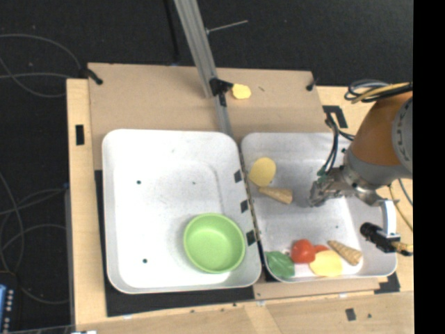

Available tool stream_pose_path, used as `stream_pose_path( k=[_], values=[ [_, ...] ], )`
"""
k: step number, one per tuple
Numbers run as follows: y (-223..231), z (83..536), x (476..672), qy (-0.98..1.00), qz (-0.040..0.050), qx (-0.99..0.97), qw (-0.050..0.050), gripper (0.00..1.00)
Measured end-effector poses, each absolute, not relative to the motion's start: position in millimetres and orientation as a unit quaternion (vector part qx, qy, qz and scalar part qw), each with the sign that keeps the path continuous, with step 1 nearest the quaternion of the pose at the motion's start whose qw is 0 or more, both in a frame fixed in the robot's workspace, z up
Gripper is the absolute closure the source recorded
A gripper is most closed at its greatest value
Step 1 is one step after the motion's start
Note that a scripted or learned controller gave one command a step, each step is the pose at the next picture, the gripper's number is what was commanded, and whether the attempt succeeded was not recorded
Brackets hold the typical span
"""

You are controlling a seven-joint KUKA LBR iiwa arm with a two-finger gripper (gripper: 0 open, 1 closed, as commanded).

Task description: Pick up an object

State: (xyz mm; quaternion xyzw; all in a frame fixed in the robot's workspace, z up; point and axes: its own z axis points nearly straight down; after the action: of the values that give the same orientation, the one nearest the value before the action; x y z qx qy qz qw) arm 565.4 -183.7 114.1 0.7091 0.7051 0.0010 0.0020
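Note:
My gripper (318, 195) reaches down into the middle of the right bin (299, 152), just right of a tan cone-shaped piece (276, 195) lying on the bin floor. A pale yellow round piece (263, 171) sits above that cone near the bin's left wall. Along the front wall lie a green piece (279, 263), a red piece (303, 251), a yellow piece (327, 264) and a second tan cone (345, 252). Nothing shows between the gripper's tips.
The left bin (153, 165) holds a green bowl (214, 242) near its front right corner. A small yellow piece (241, 91) lies on the bench behind the bins. A grey slanted pole (198, 40) rises at the back.

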Motion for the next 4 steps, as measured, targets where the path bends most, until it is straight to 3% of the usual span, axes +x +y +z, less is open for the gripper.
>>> stream_pose_path(
  k=[2, 3, 4],
  values=[
    [-175, 223, 568.0, 0.709, 0.0021, 0.705, 0.003, 1.0],
    [-177, 206, 568.1, 0.707, -0.0014, 0.707, 0.001, 1.0],
    [-119, 209, 581.0, 0.71, 0.001, 0.704, 0.0, 1.0]
  ],
)
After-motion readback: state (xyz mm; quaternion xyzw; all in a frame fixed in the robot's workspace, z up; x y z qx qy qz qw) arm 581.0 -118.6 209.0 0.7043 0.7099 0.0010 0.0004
